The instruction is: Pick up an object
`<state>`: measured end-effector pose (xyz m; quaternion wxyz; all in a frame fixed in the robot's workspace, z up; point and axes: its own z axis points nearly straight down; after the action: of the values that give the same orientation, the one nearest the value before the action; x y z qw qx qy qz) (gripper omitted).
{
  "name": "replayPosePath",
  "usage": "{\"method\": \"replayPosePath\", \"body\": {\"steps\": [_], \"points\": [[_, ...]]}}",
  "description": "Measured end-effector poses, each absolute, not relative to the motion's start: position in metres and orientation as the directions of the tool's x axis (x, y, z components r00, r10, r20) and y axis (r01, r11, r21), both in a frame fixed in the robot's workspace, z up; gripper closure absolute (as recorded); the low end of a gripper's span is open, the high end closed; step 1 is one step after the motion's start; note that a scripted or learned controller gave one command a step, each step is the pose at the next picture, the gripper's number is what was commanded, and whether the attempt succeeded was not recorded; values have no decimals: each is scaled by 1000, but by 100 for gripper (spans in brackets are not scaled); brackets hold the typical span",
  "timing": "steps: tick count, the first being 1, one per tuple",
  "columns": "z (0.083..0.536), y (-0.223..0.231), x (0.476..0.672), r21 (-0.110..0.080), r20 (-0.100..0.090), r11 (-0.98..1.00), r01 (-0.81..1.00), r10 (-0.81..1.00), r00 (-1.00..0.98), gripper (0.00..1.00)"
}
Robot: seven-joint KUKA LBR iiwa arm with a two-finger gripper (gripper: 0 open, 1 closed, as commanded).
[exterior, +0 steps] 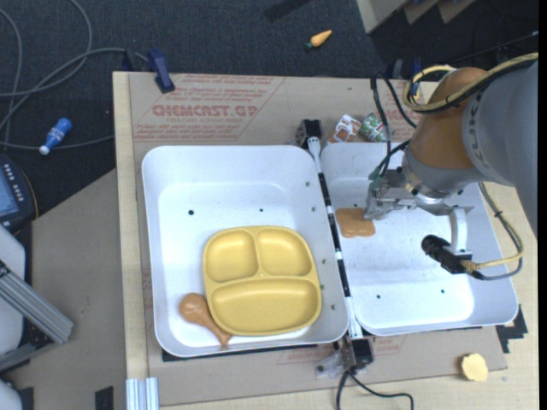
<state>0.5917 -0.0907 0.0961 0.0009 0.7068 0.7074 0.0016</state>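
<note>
Left bin (171,178): yellow tray (259,278), drumstick (202,313). Right bin (427,301): brown piece (354,224). Tool (376,203) state unclear.

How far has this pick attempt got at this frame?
Done: the arm has reached into the right bin, its claw low beside a flat tan piece near the divider. In hand: nothing visibly lifted; the piece lies on the bin floor. Left: grasp and raise it. The yellow divided plate sits in the left bin.

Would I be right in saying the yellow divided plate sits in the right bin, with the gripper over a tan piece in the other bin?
Not quite: the camera view shows the yellow divided plate in the left bin. The gripper is over the tan piece in the right bin.
</note>
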Motion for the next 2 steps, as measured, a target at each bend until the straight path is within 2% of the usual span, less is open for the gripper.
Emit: {"method": "replayPosePath", "body": {"steps": [1,2], "points": [[95,-91,591,3,1,0,1000,1000,0,0],[84,-107,589,-1,1,-2,1000,1000,2,0]]}}
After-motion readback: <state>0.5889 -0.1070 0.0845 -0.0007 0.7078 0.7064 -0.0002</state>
